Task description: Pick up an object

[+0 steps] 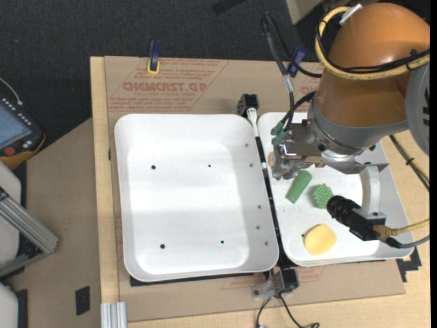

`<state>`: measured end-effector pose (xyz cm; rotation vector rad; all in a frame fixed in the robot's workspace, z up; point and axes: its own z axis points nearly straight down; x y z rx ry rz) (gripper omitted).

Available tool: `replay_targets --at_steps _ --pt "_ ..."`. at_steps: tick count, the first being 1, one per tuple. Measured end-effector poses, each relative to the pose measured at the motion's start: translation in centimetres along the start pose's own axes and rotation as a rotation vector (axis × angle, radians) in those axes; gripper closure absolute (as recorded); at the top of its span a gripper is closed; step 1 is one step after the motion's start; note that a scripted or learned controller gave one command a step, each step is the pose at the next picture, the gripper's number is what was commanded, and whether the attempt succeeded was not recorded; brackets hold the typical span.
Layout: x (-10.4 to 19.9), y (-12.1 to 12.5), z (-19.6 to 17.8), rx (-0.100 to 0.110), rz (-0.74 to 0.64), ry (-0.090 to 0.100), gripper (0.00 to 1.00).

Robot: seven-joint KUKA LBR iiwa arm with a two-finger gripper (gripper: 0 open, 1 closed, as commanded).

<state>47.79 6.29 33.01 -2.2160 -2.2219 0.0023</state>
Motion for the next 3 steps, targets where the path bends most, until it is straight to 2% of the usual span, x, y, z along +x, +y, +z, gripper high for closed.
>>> replay_targets --at_steps 1,2,3 --pt "-9.3 0.1 0.9 -0.001 0.013 -0.004 1.00" --pt "-6.8 0.1 3.6 0.001 0.001 0.000 1.00" --pt "-2.6 0.2 -0.1 -0.008 -0.003 0.000 1.00"
